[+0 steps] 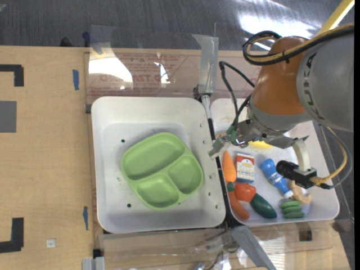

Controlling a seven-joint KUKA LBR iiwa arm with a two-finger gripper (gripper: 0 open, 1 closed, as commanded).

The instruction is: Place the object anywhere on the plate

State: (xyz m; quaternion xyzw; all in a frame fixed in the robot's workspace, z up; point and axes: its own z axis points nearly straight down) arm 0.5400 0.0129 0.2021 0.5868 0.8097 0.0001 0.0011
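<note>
Two white bins, left holding green plate, right holding toy foods, gripper state unclear

Seen from above at a slant: a light tan wooden worktop running across the left and centre, marked with black angular brackets near its left edge, a grey square patch and short strips of blue tape. Behind the worktop, a dark grey ribbed floor, streaked with bright white glare toward the upper right. At the far edge of the worktop, a sheet of clear plastic bearing faint red lettering, catching pale reflections. Along the near edge, crumpled clear film and tape.
</note>
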